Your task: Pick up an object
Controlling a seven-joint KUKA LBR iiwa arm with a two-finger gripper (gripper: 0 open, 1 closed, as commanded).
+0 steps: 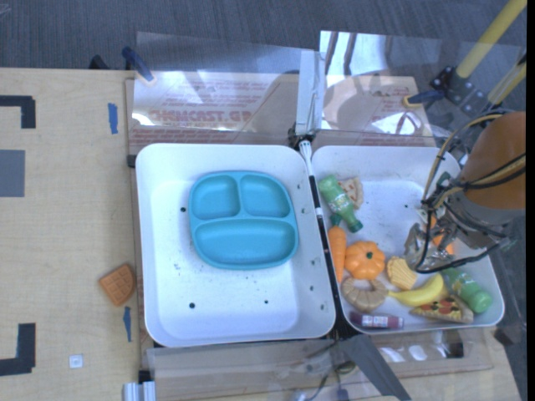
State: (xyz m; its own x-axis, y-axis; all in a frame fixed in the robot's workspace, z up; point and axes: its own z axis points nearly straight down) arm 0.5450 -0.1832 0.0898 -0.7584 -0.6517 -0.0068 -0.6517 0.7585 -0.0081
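"In the right-hand bin (386, 192) the gripper (425, 247) hung low over the toy food. Did it have anything?"

"I couldn't tell whether it was open or closed; cables and the wrist blocked my view. Nothing showed held in it."

"What lay closest?"

"A yellow waffle-like piece (400, 271) and the banana (420, 293) just beside it, with the small pumpkin (365, 259) and carrot (337, 249) further left. The green bottle (338, 201) lay near the bin's top edge, and a pizza slice (443, 311) near the bottom."

"And the left bin (167, 224)?"

"It held the blue divided plate (243, 220). A waffle (118, 283) sat out on the worktop (58, 224)."

"How should it go about the pick?"

"I reckoned it should choose one piece standing a little apart, straddle its narrow side, and lift straight up, since the pile was crowded."
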